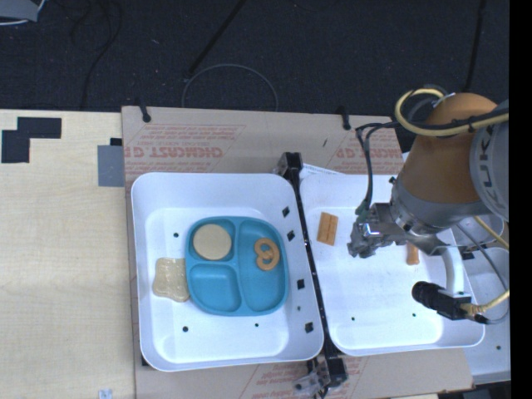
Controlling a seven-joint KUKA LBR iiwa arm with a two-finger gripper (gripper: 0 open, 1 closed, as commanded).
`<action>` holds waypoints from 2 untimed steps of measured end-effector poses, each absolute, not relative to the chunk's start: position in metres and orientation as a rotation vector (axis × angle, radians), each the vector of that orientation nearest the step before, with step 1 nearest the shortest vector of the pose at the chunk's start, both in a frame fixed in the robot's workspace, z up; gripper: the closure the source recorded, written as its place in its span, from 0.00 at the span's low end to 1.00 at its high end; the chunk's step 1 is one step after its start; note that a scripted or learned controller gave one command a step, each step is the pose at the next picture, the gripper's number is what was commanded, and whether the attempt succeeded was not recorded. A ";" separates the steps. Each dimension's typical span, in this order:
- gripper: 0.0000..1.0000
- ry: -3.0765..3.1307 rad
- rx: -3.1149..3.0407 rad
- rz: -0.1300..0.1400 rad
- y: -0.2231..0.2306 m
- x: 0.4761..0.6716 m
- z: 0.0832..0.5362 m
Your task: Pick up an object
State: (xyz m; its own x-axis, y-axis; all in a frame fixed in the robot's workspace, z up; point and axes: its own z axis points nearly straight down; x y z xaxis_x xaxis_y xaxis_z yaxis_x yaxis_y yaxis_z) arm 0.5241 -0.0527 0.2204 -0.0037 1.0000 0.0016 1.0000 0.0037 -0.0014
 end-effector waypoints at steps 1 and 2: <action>1.00 -2.224 -2.215 0.000 -0.013 0.556 0.223; 1.00 -2.225 -2.213 0.001 0.044 0.579 0.217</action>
